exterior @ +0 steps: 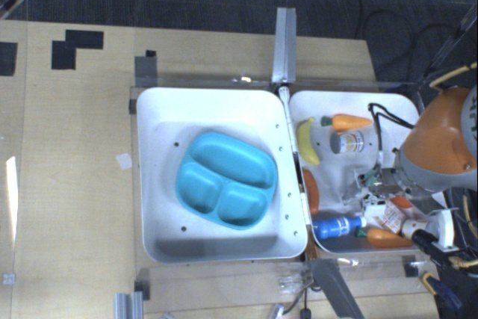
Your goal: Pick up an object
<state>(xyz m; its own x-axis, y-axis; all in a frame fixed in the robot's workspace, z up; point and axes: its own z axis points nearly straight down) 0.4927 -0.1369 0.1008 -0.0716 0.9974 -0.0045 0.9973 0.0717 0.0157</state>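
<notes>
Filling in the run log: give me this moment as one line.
end effector: low in right bin, among items | grasp: unconfirmed | nearby: blue bottle, banana, can | left bin: blue divided tray

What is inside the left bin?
The left bin holds one blue tray with three compartments, lying flat. Whatever may lie under the tray is covered.

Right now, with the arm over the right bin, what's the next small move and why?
Probably a short descent, straight down. The tool sits low in the right bin, amid clutter: a blue bottle and a carrot just in front, a can and banana further back. I can't see anything between its fingers, so the pick looks not yet made.
</notes>
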